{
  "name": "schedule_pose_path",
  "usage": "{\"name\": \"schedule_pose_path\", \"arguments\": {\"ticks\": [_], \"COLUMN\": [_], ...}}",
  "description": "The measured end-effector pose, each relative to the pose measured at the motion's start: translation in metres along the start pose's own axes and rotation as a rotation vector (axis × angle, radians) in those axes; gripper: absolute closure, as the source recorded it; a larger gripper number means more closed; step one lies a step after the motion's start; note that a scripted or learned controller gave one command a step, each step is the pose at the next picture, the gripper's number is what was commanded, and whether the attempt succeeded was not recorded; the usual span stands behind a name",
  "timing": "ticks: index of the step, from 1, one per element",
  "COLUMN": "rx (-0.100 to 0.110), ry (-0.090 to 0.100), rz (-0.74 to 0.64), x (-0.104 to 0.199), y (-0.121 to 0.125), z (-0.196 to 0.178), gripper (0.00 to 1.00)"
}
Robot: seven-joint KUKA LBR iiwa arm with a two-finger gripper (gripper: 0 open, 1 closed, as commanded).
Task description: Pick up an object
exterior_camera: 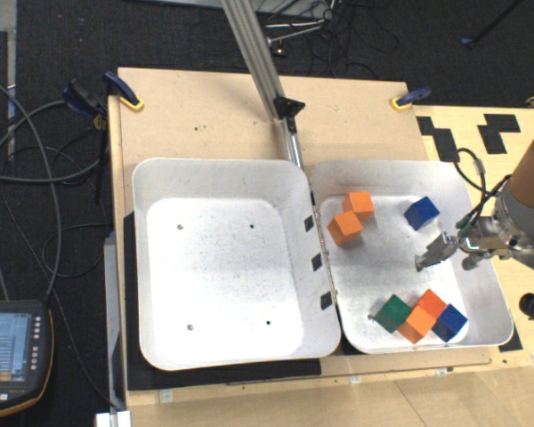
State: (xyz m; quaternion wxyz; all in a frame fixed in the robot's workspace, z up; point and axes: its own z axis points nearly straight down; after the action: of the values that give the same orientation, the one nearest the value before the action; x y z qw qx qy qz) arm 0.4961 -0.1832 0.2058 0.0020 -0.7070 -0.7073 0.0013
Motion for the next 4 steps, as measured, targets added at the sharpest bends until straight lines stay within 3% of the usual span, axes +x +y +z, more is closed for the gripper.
{"name": "schedule_pose_path", "arguments": {"ticks": [1,3,4], "rx": [-0.005,-0.003,-0.008], "ry": [-0.001,-0.001,-0.002], "rz": [0.0,0.001,0.001], "x": [0.0,0.002,0.002], "y": [0.001,0.002,0.004], "z": [-0.002,0.113,0.1], "gripper": [0.0,0.0,1.0]}}
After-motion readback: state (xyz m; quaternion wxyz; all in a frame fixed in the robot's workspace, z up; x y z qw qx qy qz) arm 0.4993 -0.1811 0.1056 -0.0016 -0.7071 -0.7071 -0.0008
